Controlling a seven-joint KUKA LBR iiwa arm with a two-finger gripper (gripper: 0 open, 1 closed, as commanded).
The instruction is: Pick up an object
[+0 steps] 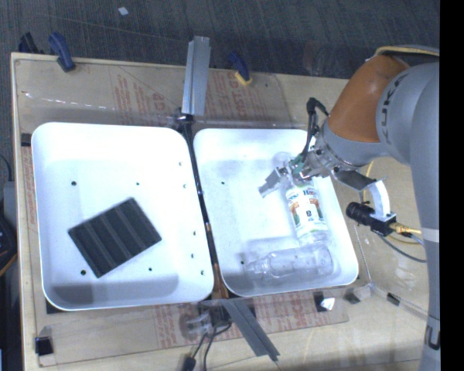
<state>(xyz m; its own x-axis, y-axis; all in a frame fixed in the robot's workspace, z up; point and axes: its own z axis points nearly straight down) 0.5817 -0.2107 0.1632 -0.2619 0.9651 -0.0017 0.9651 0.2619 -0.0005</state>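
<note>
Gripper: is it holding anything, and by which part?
Cannot be told: the gripper sits at the cap end of the labelled bottle, but a grasp is not clear.

Robotics lab cell. KUKA arm (387, 103) over a plywood desk (32, 91), with a white left bin (42, 141) and right bin (216, 141) side by side (metal bar (195, 72) at the seam). Blue clamps (60, 51) on the desk edge, dark carpet (216, 6), loose cable (195, 352).

You have two shallow white plastic bins before you, the left bin (100, 165) and the right bin (232, 199). Across them you can count one flat black ribbed rectangular slab (114, 236), one white plastic bottle with an orange-and-green label (307, 211), and one clear plastic bottle (290, 263).
</note>
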